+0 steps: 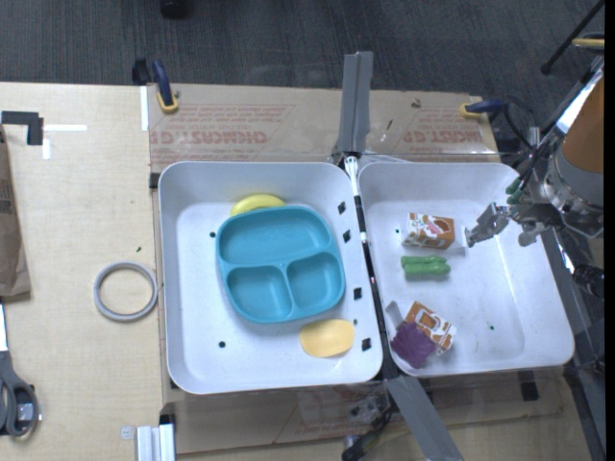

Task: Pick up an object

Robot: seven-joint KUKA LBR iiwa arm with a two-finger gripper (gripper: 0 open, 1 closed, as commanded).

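Note:
My gripper hangs over the right side of the right bin, open, with nothing between its fingers. To its left in that bin lie an orange-and-white packet and a green pod-shaped item. A second orange-and-white packet and a purple item touch each other near the bin's front left corner. The nearest finger is a short way right of the upper packet and does not touch it.
The left bin holds a blue divided tray, a yellow piece behind it and a yellow oval in front. A grey ring and scissors lie on the bench at left.

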